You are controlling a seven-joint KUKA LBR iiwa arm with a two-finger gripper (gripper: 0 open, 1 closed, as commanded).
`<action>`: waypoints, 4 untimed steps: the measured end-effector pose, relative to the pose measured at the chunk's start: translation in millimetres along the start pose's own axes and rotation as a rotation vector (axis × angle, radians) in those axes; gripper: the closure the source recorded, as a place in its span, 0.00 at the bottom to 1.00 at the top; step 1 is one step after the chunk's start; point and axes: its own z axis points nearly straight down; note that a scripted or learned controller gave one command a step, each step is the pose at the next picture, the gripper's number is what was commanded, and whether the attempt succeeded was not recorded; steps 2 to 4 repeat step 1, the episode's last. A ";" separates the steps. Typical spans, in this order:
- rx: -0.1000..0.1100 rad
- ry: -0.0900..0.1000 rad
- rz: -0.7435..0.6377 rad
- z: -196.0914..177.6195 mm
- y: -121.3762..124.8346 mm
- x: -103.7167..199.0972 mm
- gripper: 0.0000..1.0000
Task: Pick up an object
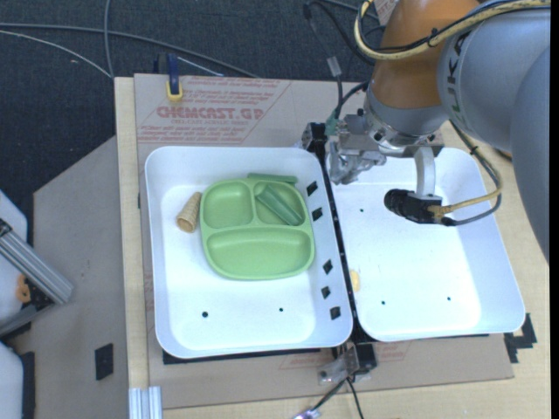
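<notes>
**Gripper over the bin divider, nothing picked yet**

The gripper (341,168) hangs above the far end of the wall shared by the two bins. You can't tell from this angle whether it's apart or together, and nothing is visibly clamped in it. Treat it as empty.

Pick candidates are all in the left bin (244,312):
- The green piece (281,203) lies in the far-right compartment of the green plate (258,256) and is nearest to the gripper. It's my guess for the target.
- The cone (188,212) lies on the bin floor, just beside the plate's left rim.
- A dark green strip (272,179) sits against the plate's far edge, partly tucked behind it. It's hard to read, so skip it.

To do it well:
- Shift toward the left bin and clear the shared wall before you descend.
- Line the jaws across the green piece's short axis; it lies at a slant.
- The compartment ridges are close on both sides, so come straight down. A skewed approach likely catches the plate rim and drags the plate.
- The cone is the fallback. It has open floor on its left, but it will probably roll.

Around it:
- The right bin (419,269) holds just a small yellowish bit (354,279) near the divider, probably too small to grip.
- Black tabs (325,269) line the left bin's right wall. Keep off them.
</notes>
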 end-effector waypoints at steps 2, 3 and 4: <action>-0.002 0.000 0.000 -6.8 -10.3 49.0 1.00; -0.002 0.000 0.000 -6.8 -10.3 49.0 1.00; -0.002 0.000 0.000 -6.8 -10.3 49.0 1.00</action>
